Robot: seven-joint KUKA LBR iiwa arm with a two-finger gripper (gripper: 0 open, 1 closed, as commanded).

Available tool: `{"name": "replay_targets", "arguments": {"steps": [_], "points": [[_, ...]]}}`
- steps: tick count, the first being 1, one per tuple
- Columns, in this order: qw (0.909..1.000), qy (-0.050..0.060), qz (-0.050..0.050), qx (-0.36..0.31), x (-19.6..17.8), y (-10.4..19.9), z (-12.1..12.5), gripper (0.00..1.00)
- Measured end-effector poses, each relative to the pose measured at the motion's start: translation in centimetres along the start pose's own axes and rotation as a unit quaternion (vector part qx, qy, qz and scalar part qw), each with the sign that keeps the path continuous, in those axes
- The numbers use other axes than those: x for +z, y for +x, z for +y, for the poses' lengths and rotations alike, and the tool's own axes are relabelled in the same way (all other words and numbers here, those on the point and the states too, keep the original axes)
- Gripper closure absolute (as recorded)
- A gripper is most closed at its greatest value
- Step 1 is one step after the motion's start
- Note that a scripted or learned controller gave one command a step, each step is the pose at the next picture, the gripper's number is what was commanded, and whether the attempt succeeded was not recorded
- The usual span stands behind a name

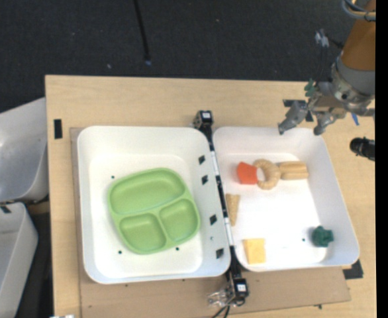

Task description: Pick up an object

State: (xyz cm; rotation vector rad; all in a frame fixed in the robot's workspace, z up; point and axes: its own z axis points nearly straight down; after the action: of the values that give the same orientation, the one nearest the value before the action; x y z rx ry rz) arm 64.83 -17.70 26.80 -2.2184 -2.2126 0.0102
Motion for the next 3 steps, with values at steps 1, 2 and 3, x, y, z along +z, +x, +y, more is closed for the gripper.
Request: {"name": "replay_targets", "arguments": {"steps": [1,2,3], "points": [[1.0,-0.006,-0.001,-0.001,-0.8,0.0,0.2,0.0],[1.0,-0.005,-0.002,-0.001,3.4,-0.2,0.0,0.0],[1.0,-0.004,-0.002,-0.001,7.7,-0.7,0.3,0.0]]}}
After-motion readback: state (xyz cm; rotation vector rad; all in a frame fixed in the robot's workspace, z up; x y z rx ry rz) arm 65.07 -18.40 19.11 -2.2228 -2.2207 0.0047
